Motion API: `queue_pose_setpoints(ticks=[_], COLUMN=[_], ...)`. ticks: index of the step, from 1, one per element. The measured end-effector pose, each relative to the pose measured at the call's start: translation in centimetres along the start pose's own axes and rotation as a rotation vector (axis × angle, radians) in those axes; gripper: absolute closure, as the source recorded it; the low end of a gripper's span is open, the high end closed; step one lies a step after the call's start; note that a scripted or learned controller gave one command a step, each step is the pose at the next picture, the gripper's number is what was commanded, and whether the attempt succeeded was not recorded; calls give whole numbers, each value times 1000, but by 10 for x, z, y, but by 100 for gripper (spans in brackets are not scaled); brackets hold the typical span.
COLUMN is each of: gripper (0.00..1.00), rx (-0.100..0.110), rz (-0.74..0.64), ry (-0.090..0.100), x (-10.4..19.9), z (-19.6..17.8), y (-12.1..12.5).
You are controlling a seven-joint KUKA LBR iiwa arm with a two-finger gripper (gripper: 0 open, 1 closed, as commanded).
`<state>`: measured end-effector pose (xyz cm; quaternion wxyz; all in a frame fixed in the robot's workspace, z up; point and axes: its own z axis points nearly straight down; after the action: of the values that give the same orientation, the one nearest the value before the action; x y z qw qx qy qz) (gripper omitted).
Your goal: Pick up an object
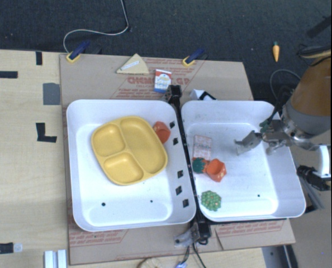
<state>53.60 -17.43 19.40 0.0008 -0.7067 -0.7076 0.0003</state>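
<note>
We are seeing the gripper hovering in the right bin, jaws spread and pinching nothing (presumably readying a grasp); the orange object is lying left of it.

Clutter around the two white bins

On the cardboard sheet behind the bins lie a tan wedge and a small red-and-white carton. Two blue-and-yellow clamps pin its back edge, a white cable loops over the dark floor, and black marks dot the wooden bench.
</note>
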Motion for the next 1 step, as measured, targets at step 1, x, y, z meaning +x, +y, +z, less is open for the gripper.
queue_pose_setpoints(ticks=[1], gripper=[0], rx=[-7], rz=[3], ry=[-5], x=[57], z=[86], y=[9])
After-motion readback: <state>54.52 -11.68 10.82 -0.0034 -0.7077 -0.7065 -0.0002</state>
